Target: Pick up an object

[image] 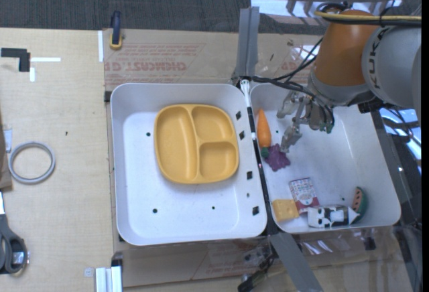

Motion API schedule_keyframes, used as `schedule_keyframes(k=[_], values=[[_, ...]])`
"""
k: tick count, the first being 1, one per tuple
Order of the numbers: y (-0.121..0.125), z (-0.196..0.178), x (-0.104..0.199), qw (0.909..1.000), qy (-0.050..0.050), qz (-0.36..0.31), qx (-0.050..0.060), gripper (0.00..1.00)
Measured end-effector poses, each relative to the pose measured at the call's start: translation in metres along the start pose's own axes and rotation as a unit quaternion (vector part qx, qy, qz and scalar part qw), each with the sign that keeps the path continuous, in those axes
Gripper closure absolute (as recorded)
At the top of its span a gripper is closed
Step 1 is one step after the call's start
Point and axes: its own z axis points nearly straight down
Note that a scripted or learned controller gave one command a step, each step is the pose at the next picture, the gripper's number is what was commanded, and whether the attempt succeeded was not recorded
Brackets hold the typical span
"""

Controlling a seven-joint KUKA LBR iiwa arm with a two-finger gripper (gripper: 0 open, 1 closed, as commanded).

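Camera view, two bins, one yellow tray (196, 143), one carrot (263, 128), gripper (295, 131) jaws narrowly parted, holding nothing

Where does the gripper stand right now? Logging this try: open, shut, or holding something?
Gripper: above the right white bin, near the purple toy and orange carrot toy; open or shut cannot be told.

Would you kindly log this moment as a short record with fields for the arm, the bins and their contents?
arm: tool low inside the right bin, holding nothing visible
nearest items: carrot, purple toy
right bin, near edge: yellow block, red-and-white packet, black-and-white toy, watermelon slice
left bin: yellow divided plate
bench: tape roll
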Motion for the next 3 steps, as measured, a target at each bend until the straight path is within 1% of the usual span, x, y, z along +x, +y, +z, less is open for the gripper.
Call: schedule_keyframes(k=[1, 2, 3], values=[[-0.055, -0.100, 0.036, 0.9930, 0.000, -0.118, 0.000, 0.00], [-0.050, -0.209, 0.045, 0.8802, -0.001, -0.475, -0.002, 0.00], [-0.014, -0.075, 0.071, 0.9490, 0.001, -0.315, -0.002, 0.00]])
